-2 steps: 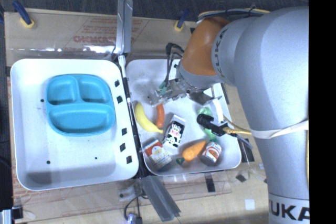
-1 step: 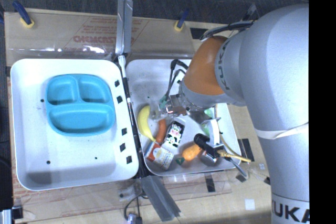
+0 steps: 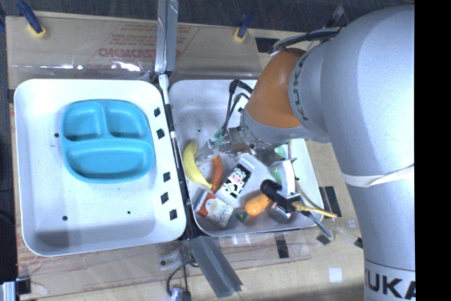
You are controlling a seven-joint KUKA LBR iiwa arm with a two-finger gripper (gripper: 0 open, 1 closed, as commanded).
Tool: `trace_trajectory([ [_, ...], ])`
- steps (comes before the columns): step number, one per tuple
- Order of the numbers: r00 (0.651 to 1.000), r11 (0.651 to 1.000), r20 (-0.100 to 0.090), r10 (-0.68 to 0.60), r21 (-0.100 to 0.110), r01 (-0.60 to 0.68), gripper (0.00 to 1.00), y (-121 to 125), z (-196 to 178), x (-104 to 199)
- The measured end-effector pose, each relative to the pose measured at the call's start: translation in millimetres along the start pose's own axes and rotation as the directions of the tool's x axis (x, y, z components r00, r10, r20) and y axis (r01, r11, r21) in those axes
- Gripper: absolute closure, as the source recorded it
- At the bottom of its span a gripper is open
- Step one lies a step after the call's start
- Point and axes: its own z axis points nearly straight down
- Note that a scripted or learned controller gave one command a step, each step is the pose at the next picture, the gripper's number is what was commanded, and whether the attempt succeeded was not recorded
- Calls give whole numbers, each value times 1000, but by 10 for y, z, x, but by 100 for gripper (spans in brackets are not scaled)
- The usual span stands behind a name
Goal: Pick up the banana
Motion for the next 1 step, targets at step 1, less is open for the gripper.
trace_trajectory([
  [1, 995, 995, 2, -102, -3, 102, 0, 441, -14, -35],
])
